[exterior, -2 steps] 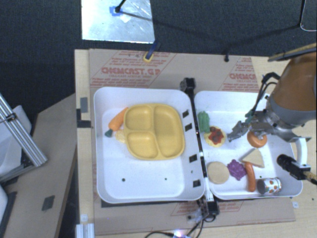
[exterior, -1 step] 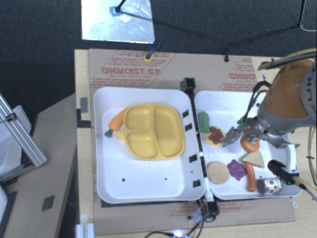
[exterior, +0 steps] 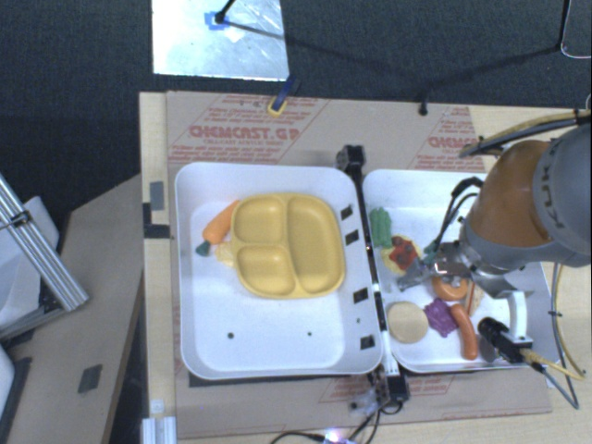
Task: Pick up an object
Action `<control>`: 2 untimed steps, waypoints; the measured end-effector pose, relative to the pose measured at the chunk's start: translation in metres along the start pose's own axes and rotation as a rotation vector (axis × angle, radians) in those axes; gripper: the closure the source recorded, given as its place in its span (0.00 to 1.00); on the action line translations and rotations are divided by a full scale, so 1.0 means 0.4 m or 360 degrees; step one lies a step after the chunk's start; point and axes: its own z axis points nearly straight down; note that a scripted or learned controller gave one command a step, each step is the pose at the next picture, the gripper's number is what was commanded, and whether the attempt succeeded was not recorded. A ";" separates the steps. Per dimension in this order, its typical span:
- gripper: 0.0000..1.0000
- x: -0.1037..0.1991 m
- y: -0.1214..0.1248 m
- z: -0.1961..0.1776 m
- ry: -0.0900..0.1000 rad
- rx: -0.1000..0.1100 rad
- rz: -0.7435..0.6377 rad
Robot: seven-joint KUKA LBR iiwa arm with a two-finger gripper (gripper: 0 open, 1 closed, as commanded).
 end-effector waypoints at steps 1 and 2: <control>0.00 0.000 0.007 0.025 0.0000 -0.0013 0.0001; 1.00 -0.010 0.014 -0.006 -0.0019 -0.0038 0.0003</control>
